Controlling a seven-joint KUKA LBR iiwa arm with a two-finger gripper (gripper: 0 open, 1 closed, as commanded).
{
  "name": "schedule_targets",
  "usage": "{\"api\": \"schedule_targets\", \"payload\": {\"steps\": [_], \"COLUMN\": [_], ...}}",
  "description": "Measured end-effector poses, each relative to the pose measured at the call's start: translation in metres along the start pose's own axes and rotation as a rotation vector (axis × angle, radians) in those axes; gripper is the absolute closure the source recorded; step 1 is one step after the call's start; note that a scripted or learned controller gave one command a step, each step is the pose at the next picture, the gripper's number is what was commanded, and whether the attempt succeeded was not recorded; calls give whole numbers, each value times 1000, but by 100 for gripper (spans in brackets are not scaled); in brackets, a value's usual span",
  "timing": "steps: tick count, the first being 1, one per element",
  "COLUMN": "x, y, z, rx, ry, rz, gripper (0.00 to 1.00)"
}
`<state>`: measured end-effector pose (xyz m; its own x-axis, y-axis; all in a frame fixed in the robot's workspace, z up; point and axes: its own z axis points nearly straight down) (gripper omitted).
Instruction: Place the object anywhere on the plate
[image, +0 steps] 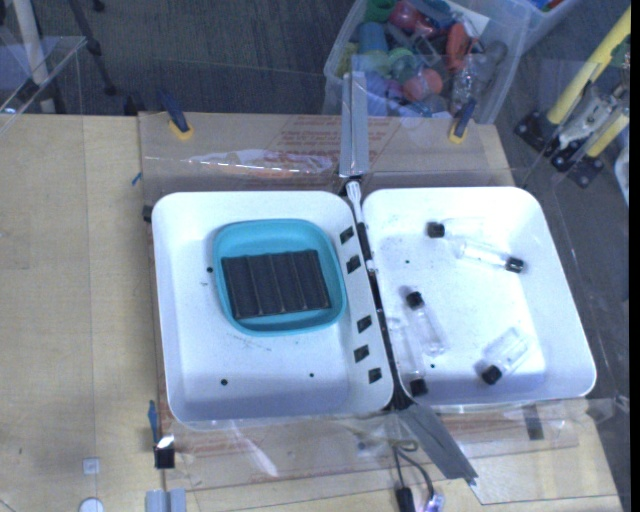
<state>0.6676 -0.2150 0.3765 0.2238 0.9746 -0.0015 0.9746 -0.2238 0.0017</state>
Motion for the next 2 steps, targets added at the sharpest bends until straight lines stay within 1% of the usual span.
{"api": "schedule_targets", "payload": {"steps": [1,2], "x": [2,-7], "y": [0,1], "z": [-57,49], "rx": [-4,3], "ry": [-1,1], "rz": [-240,-196], "gripper": [0,0]}}
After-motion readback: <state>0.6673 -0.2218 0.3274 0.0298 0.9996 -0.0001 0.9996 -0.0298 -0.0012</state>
